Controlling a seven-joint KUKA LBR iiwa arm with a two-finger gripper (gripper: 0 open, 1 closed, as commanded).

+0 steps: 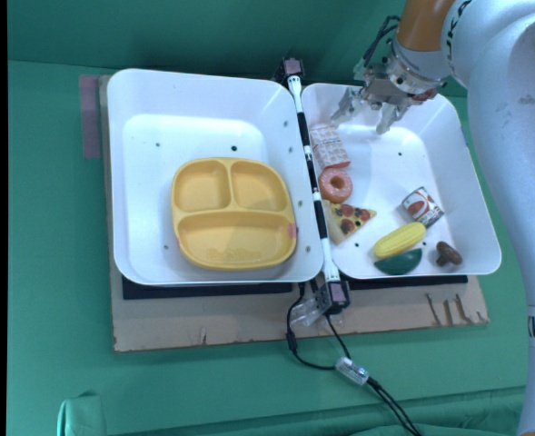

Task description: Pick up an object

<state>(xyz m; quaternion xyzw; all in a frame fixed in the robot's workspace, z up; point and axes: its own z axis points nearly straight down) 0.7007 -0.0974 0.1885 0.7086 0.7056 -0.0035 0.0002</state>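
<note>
My gripper (365, 114) hangs over the back left corner of the right bin (449, 157), fingers open and spread, with nothing between them. Below it in that bin lie a pink wafer-like piece (327, 144), a glazed donut (335, 185) and a pizza slice (347, 218) along the left wall. Toward the front right lie a small can (421, 206), a yellow corn cob (399, 240), a green wedge (398, 262) and a brown mushroom-like piece (447, 254).
The left bin (149, 107) holds a yellow divided plate (233, 213). A black-and-white bar (309, 166) runs between the bins. Cables (340, 361) trail off the front of the cardboard base. The arm (512, 125) rises along the right side.
</note>
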